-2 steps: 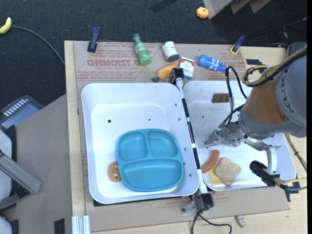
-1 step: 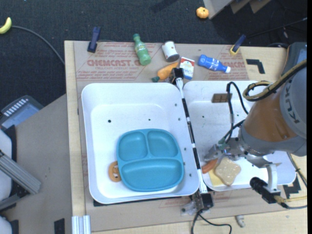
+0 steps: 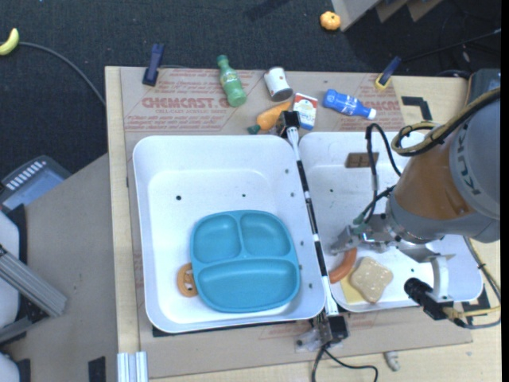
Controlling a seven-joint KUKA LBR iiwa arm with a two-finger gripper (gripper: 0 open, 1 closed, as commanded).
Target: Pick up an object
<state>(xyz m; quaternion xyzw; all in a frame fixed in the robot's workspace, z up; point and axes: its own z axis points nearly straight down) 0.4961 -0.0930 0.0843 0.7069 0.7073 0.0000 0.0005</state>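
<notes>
Sausage-shaped orange-red toy (image 3: 343, 267), lying on the floor of the right white bin (image 3: 334, 159), looks the likeliest thing to be picked, since it is the object closest to the tool.

From the overhead camera, the grey arm with its orange band (image 3: 429, 189) reaches in from the right and hangs over the right bin's near half. The two-finger gripper (image 3: 355, 237) points toward the divider between the bins, with its tip just above and beside the sausage's upper end. Whether its fingers are apart or together cannot be told from this angle, and nothing shows between them.

The sausage's long axis runs at a slant, from lower left up toward the gripper. Touching its right side lies a pale tan bread-slice toy (image 3: 370, 280), so a grasp would, I judge, best close across the sausage's short width, clear of the bread.

In the left white bin (image 3: 159, 165) sit a blue divided plastic plate (image 3: 243, 259) and a small brown pretzel toy (image 3: 186, 280), well apart from the arm.
</notes>
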